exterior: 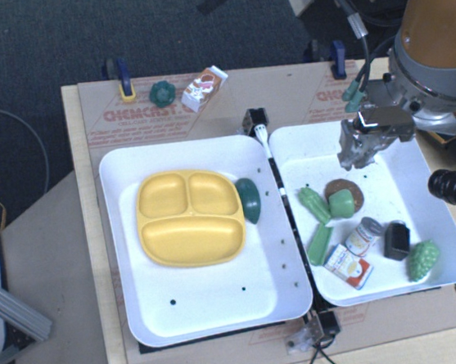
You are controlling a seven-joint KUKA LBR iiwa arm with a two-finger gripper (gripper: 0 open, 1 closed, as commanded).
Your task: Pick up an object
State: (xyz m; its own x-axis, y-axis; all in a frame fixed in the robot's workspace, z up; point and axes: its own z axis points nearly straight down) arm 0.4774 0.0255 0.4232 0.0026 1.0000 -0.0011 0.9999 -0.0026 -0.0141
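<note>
me: my gripper (356, 160) hangs over the right bin (442, 192), up at its 11 o'clock corner
jaws: can't tell, too dark and bunched
targets: green piece on a brown disc (343, 198) sits at my 6, pickles, can, grapes further down
step: picking a target, nothing held
next: drop toward 6, line up over 1 item
</note>
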